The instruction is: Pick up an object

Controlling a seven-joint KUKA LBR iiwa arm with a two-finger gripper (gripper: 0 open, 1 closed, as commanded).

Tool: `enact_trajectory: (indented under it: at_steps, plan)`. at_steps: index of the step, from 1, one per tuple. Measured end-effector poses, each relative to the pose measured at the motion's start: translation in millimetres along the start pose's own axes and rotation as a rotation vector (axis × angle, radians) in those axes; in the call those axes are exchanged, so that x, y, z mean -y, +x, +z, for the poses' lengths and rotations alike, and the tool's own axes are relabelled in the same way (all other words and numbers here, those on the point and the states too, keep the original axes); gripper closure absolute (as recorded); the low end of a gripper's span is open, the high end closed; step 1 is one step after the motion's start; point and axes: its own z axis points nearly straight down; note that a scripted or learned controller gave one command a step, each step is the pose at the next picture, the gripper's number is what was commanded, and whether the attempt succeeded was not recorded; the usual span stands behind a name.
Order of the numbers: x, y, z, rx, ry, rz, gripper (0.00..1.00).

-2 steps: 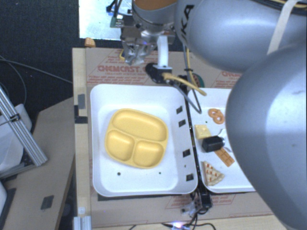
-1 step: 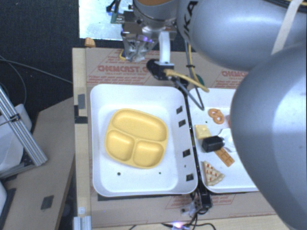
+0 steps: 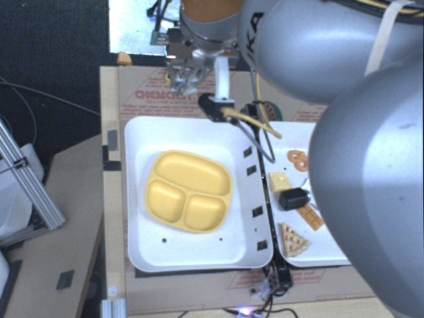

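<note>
Arm (image 3: 358,111) bulk covers right bin's (image 3: 319,260) right side. Along that bin's left edge, far to near: pretzel (image 3: 297,159), pale yellow block (image 3: 279,181), black block (image 3: 293,198), orange cracker (image 3: 310,217), pizza slice (image 3: 295,239). Yellow divided tray (image 3: 187,191) sits mid left bin (image 3: 132,197). Gripper (image 3: 185,78) hangs over cardboard (image 3: 142,98) past left bin's far edge; open or closed, can't tell.

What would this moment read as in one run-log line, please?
gripper: beyond left bin | tray: left bin | pretzel, black block: right bin
</note>
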Motion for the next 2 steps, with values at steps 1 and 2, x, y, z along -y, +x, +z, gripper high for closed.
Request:
enact_trajectory:
  at_steps: [1, 2]
  plan:
    - [0.2, -37.9, 74.4, 0.002, 0.003, 0.004, 1.00]
    - [-0.6, -35.9, 60.5, -0.001, -0.001, 0.001, 1.00]
